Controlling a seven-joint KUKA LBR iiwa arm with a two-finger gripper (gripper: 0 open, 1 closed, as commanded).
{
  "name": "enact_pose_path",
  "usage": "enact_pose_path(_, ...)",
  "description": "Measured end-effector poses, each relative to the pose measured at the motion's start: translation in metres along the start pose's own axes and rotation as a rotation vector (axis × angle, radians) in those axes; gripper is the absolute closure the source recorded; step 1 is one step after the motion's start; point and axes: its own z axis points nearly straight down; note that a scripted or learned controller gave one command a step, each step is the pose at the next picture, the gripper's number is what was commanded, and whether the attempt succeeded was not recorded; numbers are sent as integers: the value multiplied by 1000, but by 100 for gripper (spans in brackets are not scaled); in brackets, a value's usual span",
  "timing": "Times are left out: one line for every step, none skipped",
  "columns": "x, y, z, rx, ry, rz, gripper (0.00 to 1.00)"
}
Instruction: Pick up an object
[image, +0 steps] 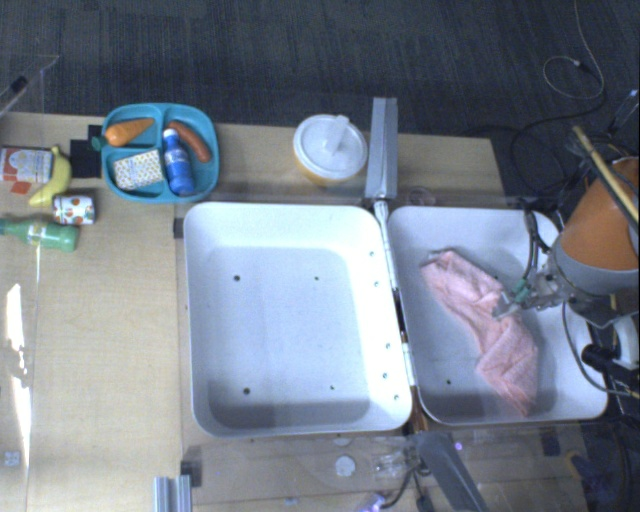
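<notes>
Pink cloth (480, 325) is your one candidate for the pick: it lies crumpled in the right bin (560, 405), stretched on a diagonal from near the bin's upper left toward its lower right corner, flat against the floor with a few raised folds along its middle. Your gripper (520, 295) sits low at the cloth's right edge, roughly halfway along it, which reads as a reach for a fold from the arm's own side rather than a push across the bin. You cannot tell from this slant whether the fingers are apart or closed, and nothing confirms that any fabric lies between them, so treat the cloth as not yet held. Its limpness matters: a pinch on a thin edge may slip, while a raised fold would likely give better purchase. The bin's right wall stands close behind the wrist and cables (600, 350) hang just beside it, so your room to retreat sideways looks tight; going straight up seems the cleaner way out. The left bin (200, 300) lies across the divider (395, 300). Well apart on the bench (100, 350) sit a blue tray (205, 150) of toy food, a lidded cup (330, 148), a banana (55, 178), a small can (73, 209) and a green bottle (40, 234), none in your way.
</notes>
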Motion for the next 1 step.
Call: enact_pose_path(66, 71, -63, 15, 9, -60, 100)
